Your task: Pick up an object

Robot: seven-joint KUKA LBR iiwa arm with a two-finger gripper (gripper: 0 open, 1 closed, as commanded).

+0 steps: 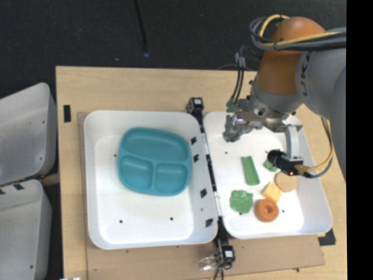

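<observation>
My gripper (233, 128) hangs over the back left part of the right bin (315, 217), with the grey and orange arm above it. Nothing shows between its fingers. In that bin lie a green stick (250, 170), a green leafy piece (240, 201), an orange round piece (267, 210), a yellow wedge (271, 191), a tan round piece (285, 183) and a small green piece (270, 165). The green stick lies below and to the right of the gripper, apart from it.
The left bin (105, 220) holds a teal divided tray (155, 160). A black fitting (278, 158) with an orange light sits on a bracket over the right bin. Clamps run along the divider between the bins (207, 174).
</observation>
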